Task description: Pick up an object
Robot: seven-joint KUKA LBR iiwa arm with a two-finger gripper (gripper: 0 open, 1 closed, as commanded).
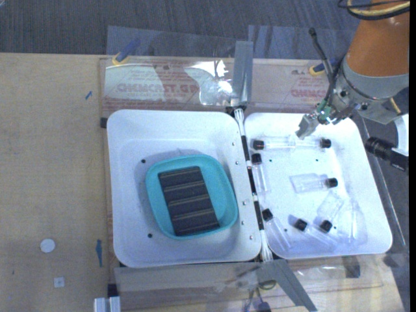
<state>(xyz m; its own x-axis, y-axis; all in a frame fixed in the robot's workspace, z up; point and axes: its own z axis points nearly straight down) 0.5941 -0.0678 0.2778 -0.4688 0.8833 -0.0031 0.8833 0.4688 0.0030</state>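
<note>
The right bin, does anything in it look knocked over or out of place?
Yes. The clear vials with black caps in the right bin lie on their sides, pointing different ways, such as one mid-bin and several heaped near the front edge. Nothing looks spilled.

The two bins, left (123, 174) and right (370, 174), look like smooth white plastic with a soft sheen. In the left one lies a teal tray (221, 194) of glossy plastic, holding a dark ribbed insert (188, 201) with a matt finish. The right one holds clear vials (311, 182) of transparent plastic or glass, with shiny black caps. The table (45, 161) is matt tan board, like wood or fibreboard. Clear glossy film (195, 70) covers its far edge. The arm's orange band (383, 25) is smooth and slightly shiny.
</note>
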